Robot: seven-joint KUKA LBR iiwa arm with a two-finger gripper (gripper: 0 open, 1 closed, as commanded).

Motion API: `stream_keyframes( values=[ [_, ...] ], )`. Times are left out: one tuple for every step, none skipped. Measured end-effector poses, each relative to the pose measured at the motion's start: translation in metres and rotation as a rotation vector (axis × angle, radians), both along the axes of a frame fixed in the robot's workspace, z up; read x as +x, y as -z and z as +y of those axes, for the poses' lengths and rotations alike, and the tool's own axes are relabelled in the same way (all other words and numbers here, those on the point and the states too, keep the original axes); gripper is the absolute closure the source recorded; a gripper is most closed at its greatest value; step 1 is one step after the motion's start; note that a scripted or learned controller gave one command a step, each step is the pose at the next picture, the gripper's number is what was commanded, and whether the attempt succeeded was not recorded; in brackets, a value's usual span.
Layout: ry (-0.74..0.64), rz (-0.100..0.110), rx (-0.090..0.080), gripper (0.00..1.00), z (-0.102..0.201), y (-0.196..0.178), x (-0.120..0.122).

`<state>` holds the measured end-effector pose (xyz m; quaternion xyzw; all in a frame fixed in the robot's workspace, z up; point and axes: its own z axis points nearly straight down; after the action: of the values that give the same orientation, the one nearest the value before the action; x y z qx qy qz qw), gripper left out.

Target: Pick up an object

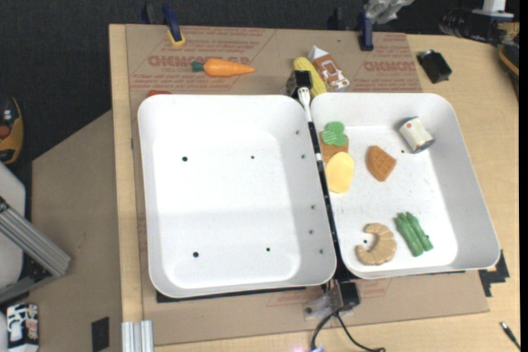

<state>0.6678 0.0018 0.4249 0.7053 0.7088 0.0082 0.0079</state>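
Though partly cropped, hand [389,2] hangs above bench [82,177].

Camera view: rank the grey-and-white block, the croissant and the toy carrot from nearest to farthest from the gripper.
From the gripper, raised past the bins' far edge:
1. Grey-and-white block, far corner of the right bin.
2. Toy carrot, on the cardboard behind the left bin.
3. Croissant, near edge of the right bin.

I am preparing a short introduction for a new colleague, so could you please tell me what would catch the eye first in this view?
The small toy foods clustered in the right white bin stand out first: a tan croissant, green asparagus bundle, yellow lemon-like piece and orange wedge. An orange toy carrot lies on the cardboard behind the left white bin. The gripper hangs at the top right, above the bench's far edge.
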Motion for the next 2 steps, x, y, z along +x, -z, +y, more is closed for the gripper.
stream_keyframes(
  values=[
    [-0.008, 0.01, 0.005, 1.0, 0.108, -0.081, -0.005],
    [-0.002, 0.03, 0.001, 1.0, 0.15, -0.034, -0.063]
  ],
)
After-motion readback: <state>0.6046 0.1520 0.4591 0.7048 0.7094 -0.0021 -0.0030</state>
